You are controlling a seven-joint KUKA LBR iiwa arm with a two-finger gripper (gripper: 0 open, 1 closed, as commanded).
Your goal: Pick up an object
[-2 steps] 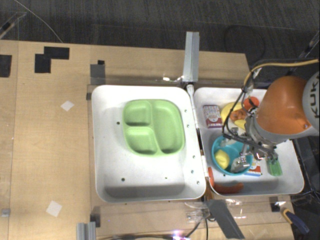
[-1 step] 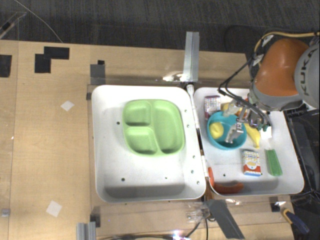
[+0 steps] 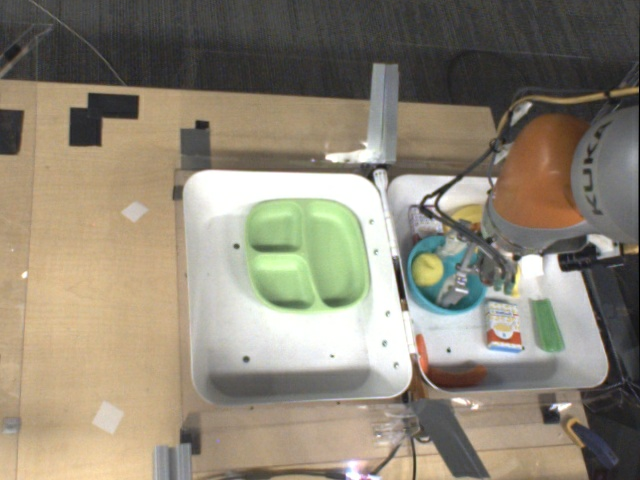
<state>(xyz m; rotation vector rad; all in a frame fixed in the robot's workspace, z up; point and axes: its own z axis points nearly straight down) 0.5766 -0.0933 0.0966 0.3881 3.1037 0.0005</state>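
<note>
Camera view, from above and at a slant. A wooden worktop (image 3: 90,298) carries two shallow white bins side by side. The left bin (image 3: 215,358) holds a green divided tray (image 3: 305,253) with three compartments, lying flat near the bin's middle, apart from the walls.

The right bin (image 3: 580,363) holds the loose objects. A teal bowl (image 3: 432,298) sits at the bin's left side, close to the wall shared with the left bin; a yellow, rounded object (image 3: 428,268) lies inside the bowl, on its left half. Near of the bowl and to the right lies a small carton (image 3: 503,326) with red and white print, and just right of the carton lies a green oblong object (image 3: 547,324), the two apart. At the near left corner of the bin rests a red-orange object (image 3: 455,373), partly hidden by the bin's wall. A further yellow item (image 3: 466,213) shows on the far side of the bowl, half covered by cables.

The grey arm with its orange band (image 3: 540,173) reaches in from the right, over the far part of the right bin. Its pincer (image 3: 462,283) hangs over the right half of the teal bowl, fingers pointing down into it. Whether the fingers are parted or closed cannot be told: metal parts and cables overlap there. No object is visibly between them. The yellow object in the bowl lies just left of the pincer.
</note>
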